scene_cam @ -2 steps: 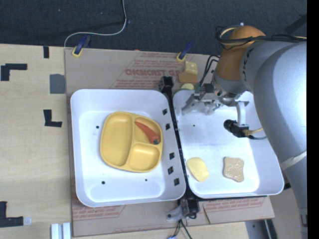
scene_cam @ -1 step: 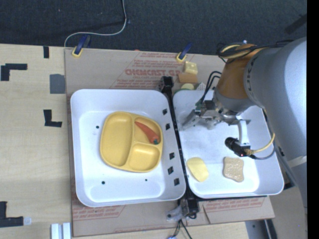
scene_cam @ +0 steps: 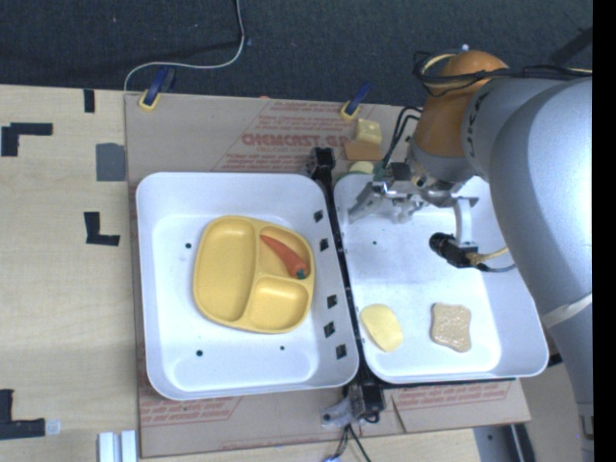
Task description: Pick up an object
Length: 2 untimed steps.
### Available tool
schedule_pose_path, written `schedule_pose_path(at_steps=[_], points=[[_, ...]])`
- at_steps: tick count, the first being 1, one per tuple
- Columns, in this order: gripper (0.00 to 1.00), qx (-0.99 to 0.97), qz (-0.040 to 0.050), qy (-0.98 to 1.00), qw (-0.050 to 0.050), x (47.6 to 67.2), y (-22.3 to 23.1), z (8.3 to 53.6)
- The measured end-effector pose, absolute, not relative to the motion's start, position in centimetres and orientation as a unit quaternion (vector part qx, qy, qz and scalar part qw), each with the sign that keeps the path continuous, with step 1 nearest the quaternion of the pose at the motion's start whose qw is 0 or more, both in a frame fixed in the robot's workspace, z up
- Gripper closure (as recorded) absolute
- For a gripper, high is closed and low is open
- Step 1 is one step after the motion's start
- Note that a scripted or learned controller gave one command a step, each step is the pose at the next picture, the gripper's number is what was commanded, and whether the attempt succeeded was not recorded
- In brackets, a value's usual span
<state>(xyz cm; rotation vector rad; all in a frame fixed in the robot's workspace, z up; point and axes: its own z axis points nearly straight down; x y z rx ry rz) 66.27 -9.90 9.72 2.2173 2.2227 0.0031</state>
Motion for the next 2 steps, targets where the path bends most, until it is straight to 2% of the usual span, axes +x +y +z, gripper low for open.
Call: schedule_pose_path(at_steps=[1, 2], points=[[0.0, 0.707, -0.0009, 0.707, 0.0, 62.8, -9.7, 8.4], [0.0, 0.706, 0.0006, 0.708, 0.001, 66.8, -10.6, 8.4]])
